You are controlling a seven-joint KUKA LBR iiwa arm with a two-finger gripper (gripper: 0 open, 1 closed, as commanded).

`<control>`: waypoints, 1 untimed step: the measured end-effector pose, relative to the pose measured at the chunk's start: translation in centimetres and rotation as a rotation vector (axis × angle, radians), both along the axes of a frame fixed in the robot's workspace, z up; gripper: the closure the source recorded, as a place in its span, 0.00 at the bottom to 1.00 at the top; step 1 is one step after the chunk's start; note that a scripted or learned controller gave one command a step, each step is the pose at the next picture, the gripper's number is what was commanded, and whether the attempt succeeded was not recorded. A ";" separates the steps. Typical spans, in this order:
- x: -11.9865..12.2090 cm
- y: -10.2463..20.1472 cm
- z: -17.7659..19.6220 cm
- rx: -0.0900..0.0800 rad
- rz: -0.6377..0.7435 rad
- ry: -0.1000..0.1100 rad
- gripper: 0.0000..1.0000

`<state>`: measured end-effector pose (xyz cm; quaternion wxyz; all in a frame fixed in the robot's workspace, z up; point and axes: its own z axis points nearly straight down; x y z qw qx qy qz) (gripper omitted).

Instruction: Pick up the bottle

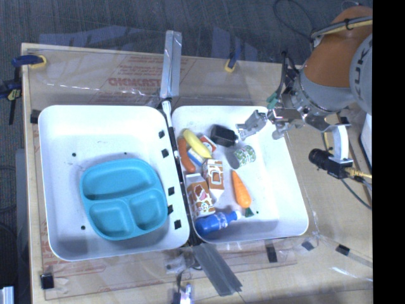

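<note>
While the blue bottle [216, 221] lies on its side at the right bin's [288, 189] near edge — cap toward three o'clock — the gripper [261, 124] hovers well apart at one o'clock, jaws spread and holding nothing.

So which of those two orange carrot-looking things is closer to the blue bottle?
The carrot right of the small cartons, its tip pointing toward the blue bottle. The other carrot lies further up, against the bin's left wall beside the banana.
</note>
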<state>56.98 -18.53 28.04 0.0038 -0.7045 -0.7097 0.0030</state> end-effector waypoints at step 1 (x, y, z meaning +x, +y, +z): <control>4.0 6.8 -0.9 -0.002 -0.134 -0.002 0.00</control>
